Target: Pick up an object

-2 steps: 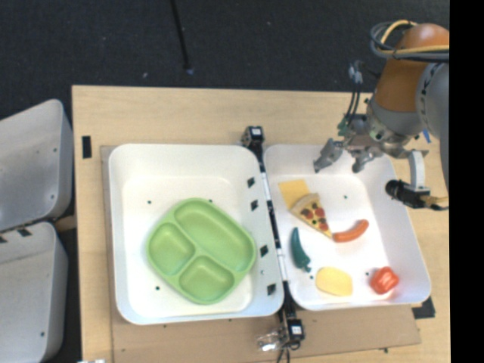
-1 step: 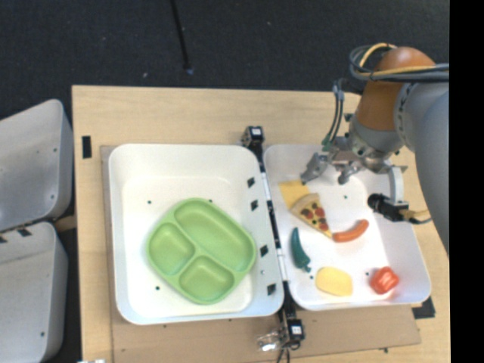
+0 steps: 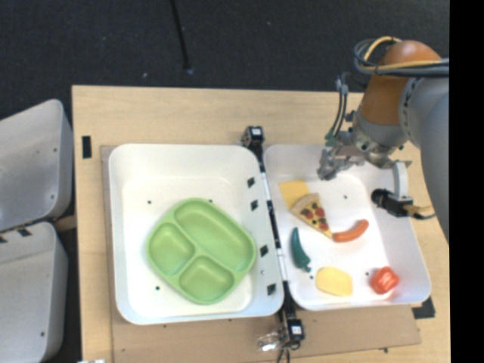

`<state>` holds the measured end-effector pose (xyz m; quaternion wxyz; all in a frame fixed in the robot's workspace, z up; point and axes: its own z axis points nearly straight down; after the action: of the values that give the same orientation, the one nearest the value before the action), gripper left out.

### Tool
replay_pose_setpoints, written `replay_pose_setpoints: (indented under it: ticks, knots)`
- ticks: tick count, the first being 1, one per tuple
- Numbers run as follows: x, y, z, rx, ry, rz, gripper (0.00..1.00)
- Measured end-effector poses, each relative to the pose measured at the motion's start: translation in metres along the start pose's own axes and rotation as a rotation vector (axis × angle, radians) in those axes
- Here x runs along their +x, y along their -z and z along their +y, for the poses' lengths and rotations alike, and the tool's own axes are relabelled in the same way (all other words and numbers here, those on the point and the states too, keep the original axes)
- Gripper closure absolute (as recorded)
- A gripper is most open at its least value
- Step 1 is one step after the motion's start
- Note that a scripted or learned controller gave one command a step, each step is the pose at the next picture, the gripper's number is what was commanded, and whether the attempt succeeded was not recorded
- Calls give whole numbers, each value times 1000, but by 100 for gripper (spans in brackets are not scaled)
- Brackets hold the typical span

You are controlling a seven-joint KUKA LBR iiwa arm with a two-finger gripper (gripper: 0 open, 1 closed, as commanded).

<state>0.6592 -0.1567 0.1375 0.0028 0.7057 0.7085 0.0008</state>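
Camera view: gripper (image 3: 330,165) hangs over the right bin's (image 3: 401,278) far edge, beyond the pizza (image 3: 313,212); finger state unclear. Dropping straight, it risks meeting bare floor, or nudging the pizza against the sausage (image 3: 350,232).

Grey arm (image 3: 427,119), orange band, yellow cable

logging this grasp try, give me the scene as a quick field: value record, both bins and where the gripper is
left bin: green divided plate
right bin: pizza slice, sausage, dark green pepper, yellow piece, red piece
gripper: over the right bin's far left area, near the pizza slice's crust end
held object: none seen
arm: reaching in from the right
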Motion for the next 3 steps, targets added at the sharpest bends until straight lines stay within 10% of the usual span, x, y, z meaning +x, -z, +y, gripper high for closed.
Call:
replay_pose_setpoints:
  ticks: [3]
  knots:
    - [48,76,1,4,1,4,100]
